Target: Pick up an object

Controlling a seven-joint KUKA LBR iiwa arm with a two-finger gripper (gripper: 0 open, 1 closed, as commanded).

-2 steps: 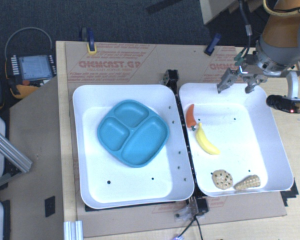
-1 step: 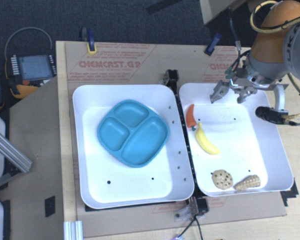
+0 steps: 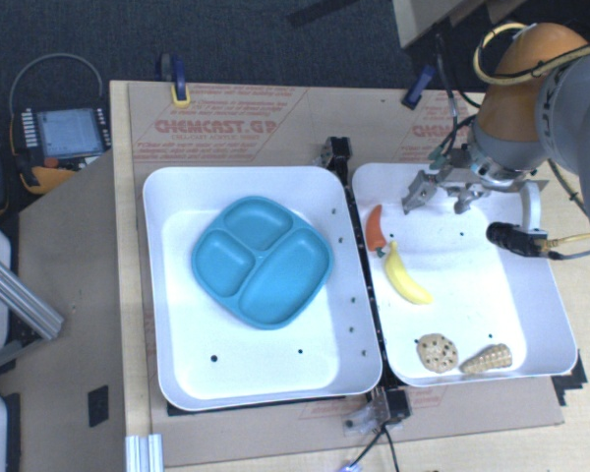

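Observation:
The right bin (image 3: 531, 303) holds a yellow banana (image 3: 405, 277), an orange-red carrot-like piece (image 3: 375, 227) by its left wall, a round speckled cookie (image 3: 436, 352) and a tan cone-shaped piece (image 3: 486, 359) near its front edge. My gripper (image 3: 440, 194) hangs over the far part of this bin, above and to the right of the carrot piece. Its two grey fingers (image 3: 416, 195) are spread apart with nothing between them.
The left bin (image 3: 177, 342) carries a blue three-compartment plate (image 3: 263, 261). Both bins rest on a cardboard sheet (image 3: 236, 116). A black clamp (image 3: 335, 151) sits at the far edge between the bins. The arm fills the upper right.

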